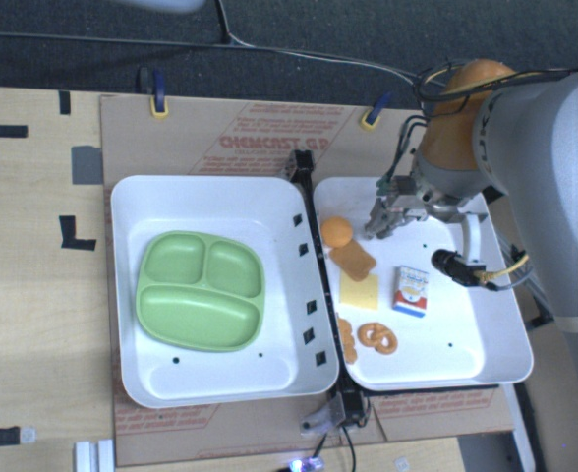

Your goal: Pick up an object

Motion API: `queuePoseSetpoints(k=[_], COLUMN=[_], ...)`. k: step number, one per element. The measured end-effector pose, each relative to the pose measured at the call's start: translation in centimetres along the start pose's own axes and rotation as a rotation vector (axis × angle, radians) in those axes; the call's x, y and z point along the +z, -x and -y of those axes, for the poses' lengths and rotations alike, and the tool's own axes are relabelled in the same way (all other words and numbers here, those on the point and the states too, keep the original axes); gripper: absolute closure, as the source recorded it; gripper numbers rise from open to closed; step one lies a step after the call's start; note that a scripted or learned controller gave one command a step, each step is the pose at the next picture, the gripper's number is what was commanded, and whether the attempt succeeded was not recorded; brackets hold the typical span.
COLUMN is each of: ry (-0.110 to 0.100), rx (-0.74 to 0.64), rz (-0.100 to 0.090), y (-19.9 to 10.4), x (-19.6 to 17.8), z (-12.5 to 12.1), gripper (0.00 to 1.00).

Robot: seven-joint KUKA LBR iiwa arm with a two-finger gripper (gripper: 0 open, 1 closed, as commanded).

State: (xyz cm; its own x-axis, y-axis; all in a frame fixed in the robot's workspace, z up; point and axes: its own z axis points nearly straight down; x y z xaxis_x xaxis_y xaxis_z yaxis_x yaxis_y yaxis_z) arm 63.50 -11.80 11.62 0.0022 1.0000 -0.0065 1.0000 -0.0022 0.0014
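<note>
Fingers of the gripper [379, 222] hang pinching nothing, their gap unreadable, in the right bin [466, 357]; nearest lies the orange ball [336, 231], just to its left, bread [352, 260] beyond.

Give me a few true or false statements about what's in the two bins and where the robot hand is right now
1. The green divided plate lies in the left bin. True.
2. The pretzel sits on the green divided plate. False: it lies in the right bin, near the front edge.
3. The hand is over the right bin, close to the orange ball. True.
4. The small box is clamped in the hand. False: it lies on the bin floor, apart from the hand.
5. The yellow cheese slice is in the left bin. False: it lies in the right bin, just below the brown piece.
</note>
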Motion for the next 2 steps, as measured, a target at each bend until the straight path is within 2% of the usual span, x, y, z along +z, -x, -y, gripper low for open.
queuePoseSetpoints(k=[2], ry=[0.003], rx=[-0.004], rz=[-0.006], y=[-0.2], x=[-11.2], z=[0.5], gripper=[1.00])
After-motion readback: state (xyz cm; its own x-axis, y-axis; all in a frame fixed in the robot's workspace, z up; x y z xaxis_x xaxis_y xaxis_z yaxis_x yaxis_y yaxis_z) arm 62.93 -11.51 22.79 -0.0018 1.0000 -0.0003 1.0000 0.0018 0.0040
